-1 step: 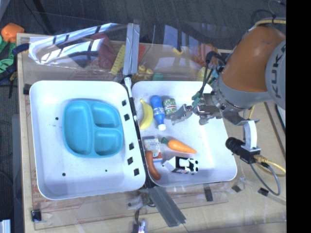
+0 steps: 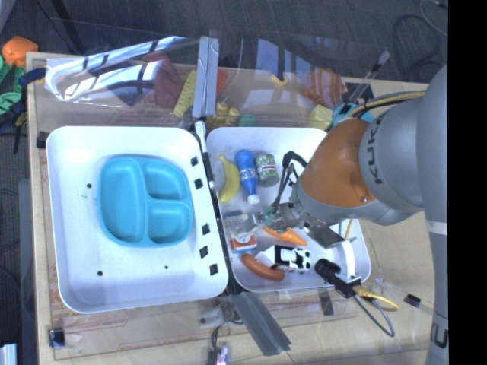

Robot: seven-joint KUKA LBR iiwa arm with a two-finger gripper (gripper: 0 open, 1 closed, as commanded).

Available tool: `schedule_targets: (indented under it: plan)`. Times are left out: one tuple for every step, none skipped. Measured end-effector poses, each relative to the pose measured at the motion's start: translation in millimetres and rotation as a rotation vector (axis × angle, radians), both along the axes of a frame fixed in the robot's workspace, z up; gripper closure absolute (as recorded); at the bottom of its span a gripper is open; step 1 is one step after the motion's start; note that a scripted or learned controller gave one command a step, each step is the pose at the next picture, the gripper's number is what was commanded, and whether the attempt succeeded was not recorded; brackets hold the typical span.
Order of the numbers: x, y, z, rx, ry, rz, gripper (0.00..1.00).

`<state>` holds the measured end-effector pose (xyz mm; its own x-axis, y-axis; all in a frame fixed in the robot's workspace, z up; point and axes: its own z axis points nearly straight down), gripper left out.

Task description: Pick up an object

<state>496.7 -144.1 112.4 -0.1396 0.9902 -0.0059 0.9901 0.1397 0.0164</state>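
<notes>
Claw (image 2: 283,220) of the grey arm hangs low over the right white bin (image 2: 228,139), near its front edge; whether it is clenched or released I cannot tell. Just beside it lies an orange plastic carrot (image 2: 288,236), with a red toy sausage (image 2: 262,268) nearer the front edge. Best, I judge, to descend squarely on the carrot, avoiding the clutter around it.

Fixed overhead camera, slanted over both bins (image 2: 57,204).
</notes>
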Motion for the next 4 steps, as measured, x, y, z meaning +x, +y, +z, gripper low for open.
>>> schedule_targets:
  plan:
    - [37, -1, -10, -0.006, -0.007, 0.133, 0.00]
    - [92, -12, -12, 0.000, 0.004, 0.240, 0.00]
    - [93, -11, -2, 0.000, 0.004, 0.245, 1.00]
    - [93, -11, -2, -0.001, 0.003, 0.244, 0.00]
